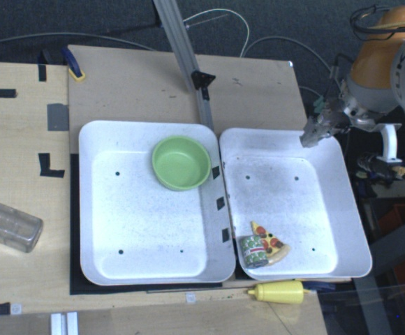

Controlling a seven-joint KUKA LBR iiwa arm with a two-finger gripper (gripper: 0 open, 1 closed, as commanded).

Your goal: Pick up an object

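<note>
A green bowl (181,162) sits in the left bin (112,208), near its far right corner. In the right bin (328,208), a toy pizza slice (271,243) lies by the front left corner, beside a small green and patterned object (253,251). My gripper (313,134) hangs over the far right corner of the right bin, well away from those items, with nothing visible in it.
A yellow bottle (281,292) lies on the bench just in front of the right bin. A clear plastic container (7,223) lies left of the bins. A grey pole (181,44) slants over the bench behind the bins.
</note>
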